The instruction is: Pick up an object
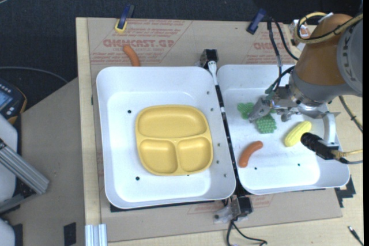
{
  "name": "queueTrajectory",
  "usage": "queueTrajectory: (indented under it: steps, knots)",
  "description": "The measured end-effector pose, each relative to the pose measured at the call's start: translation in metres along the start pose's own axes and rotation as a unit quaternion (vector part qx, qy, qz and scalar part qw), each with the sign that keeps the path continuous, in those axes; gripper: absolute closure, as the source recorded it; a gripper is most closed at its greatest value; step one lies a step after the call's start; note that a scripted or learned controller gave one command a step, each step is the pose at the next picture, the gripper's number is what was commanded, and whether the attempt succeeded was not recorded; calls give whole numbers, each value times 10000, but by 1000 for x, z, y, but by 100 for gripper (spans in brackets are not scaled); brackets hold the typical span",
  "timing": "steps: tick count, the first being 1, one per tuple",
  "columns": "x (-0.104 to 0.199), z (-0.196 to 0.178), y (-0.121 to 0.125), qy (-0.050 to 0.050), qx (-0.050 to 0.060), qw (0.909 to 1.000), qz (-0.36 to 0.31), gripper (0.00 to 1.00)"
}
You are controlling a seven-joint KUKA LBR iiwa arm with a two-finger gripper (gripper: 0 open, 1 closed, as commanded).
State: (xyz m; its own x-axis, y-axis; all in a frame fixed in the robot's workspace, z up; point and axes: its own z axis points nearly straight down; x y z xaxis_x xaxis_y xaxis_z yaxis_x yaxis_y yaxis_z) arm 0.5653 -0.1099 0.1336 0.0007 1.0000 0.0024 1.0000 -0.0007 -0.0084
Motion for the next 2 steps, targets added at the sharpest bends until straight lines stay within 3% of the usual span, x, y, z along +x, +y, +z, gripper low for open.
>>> queueTrajectory:
  steps: [1,2]
  knots:
    - [1,52,0,-1,-9,10000,-2,0]
    - [0,38,1,-11,-44,10000,4,100]
